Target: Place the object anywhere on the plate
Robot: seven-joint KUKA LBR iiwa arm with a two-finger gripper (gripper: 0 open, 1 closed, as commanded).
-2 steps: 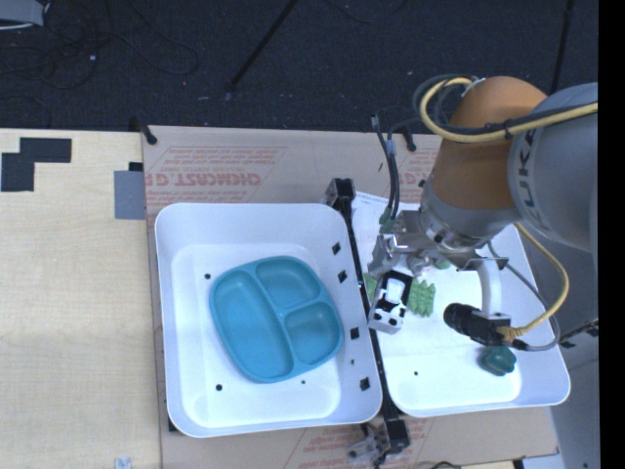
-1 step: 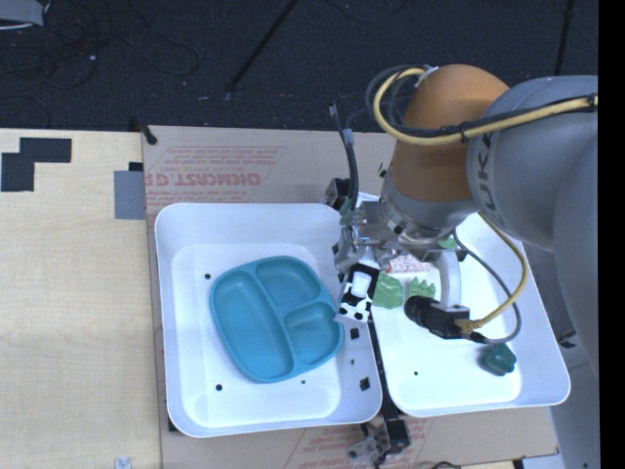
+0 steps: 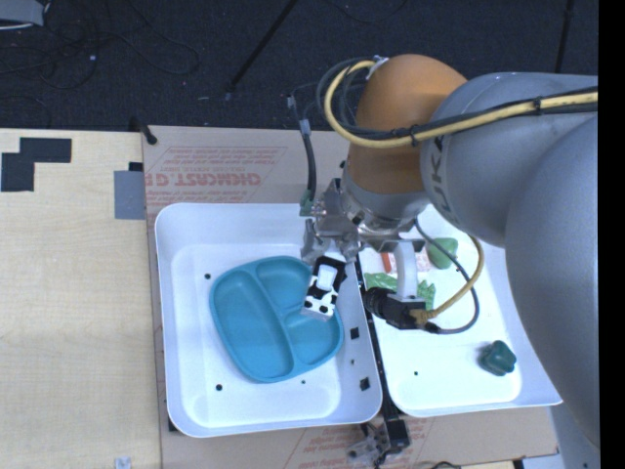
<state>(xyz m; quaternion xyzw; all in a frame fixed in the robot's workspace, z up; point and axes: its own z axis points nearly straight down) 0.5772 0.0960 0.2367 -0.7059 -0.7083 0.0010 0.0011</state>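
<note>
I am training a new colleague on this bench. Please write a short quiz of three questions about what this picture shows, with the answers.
1. True or false: the blue plate lies in the left bin.
2. The black-and-white object is: A) over the plate's right edge; B) in the right bin; C) on the cardboard.
3. Fill in: the small dark green object lies in the ____ bin.

Key: 1 true; 2 A; 3 right.
</note>
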